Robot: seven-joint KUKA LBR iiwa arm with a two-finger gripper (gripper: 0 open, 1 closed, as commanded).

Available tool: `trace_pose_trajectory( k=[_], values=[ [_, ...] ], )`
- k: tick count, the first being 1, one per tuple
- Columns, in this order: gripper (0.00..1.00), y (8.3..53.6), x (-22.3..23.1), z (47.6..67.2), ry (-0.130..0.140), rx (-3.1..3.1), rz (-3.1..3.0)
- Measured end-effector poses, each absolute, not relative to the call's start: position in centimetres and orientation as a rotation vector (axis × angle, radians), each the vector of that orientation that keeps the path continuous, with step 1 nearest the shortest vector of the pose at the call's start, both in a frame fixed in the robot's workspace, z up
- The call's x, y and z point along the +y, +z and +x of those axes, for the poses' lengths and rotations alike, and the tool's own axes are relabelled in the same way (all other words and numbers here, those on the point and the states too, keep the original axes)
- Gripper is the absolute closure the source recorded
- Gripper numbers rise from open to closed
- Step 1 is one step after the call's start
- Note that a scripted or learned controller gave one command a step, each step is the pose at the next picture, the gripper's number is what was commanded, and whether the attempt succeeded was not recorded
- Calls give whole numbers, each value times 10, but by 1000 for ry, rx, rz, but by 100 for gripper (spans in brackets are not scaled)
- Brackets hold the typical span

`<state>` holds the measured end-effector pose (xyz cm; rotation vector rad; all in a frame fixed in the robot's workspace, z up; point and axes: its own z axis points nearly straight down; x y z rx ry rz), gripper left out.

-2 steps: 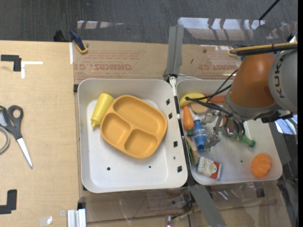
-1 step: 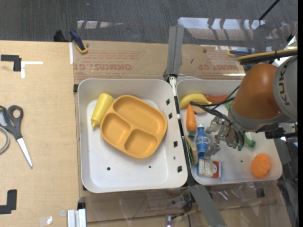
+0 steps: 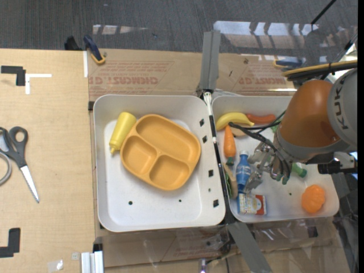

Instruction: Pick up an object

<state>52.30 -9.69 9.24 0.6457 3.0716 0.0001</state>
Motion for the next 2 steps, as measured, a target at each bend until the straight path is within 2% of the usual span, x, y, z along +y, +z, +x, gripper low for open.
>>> trace_pose_trajectory(
  k=[1,2],
  values=[
    [0,93,-97,510,0,3040,761],
    [0,93,-93,522,-2,3015,870]
  ],
)
